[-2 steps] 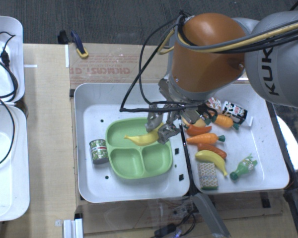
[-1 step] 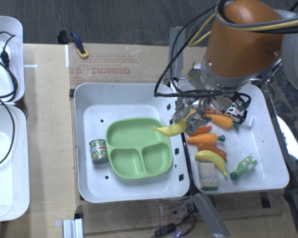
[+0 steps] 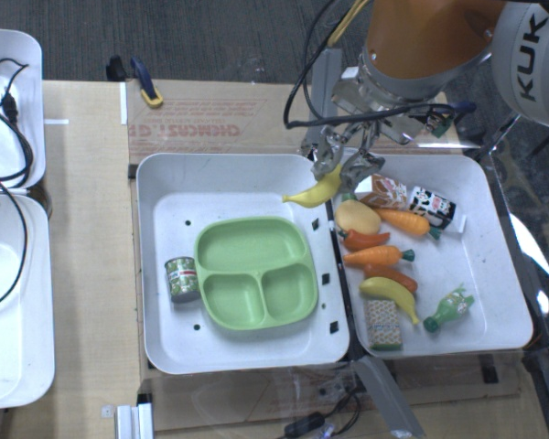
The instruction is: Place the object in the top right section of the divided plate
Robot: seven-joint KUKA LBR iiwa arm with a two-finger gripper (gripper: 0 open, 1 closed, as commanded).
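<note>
Only readable stuff: "KU" on the grey arm (image 3: 531, 44), plus mirrored "CHEMCO"-ish print on the cardboard (image 3: 210, 117).

- This is a robotics lab or test cell, not a home or a kitchen.
- An industrial arm (image 3: 439, 26), grey with an orange band, reaches in at the upper right, loose cables (image 3: 325, 26) looping around its wrist.
- Two shallow white bins (image 3: 156, 245) sit side by side on a plywood tabletop (image 3: 82, 245), over flattened cardboard (image 3: 220, 117).
- The right-hand bin holds toy food: plastic carrots (image 3: 377, 257), bananas (image 3: 391, 293), a small green bottle (image 3: 448, 309).
- More black cables (image 3: 5, 144) trail over white trays at the left edge, and dark carpet (image 3: 165, 16) runs along the top.
</note>
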